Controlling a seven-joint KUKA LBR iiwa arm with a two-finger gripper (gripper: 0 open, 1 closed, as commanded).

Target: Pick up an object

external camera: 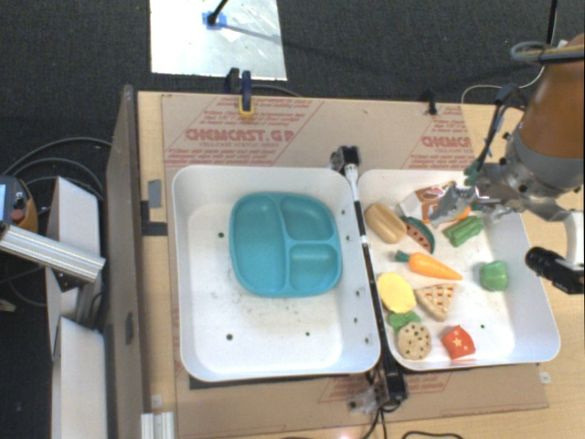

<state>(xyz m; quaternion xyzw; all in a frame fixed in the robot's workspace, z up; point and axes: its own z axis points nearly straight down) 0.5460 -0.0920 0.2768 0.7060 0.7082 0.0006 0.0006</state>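
Grey metal and an orange band make up the arm [548, 117] that comes in from the right and leans over the right bin [535, 332]. Its gripper [454, 204] hangs low at the far end of that bin, and I cannot tell if the fingers are apart or together, because they are small and mixed up with the toys under them. Right by the fingers lies a green toy pepper [464, 231], just toward the near side, and it looks like it may touch them, but I cannot be sure. An orange and white toy [431, 193] sits just to the left of the fingers. A bit farther left are a tan bread roll [385, 223] and a slice of watermelon [420, 234]. Nearer to me than the fingers lies an orange carrot [434, 266], and past it a round green toy [494, 275] toward the right. Well away from the fingers, at the near end of the bin, are a yellow toy [396, 292], a pizza slice [437, 300], a cookie [413, 340] and a red strawberry [458, 342]. Far to the left of the fingers, in the left bin [206, 337], a blue plate [283, 243] with three parts lies flat.
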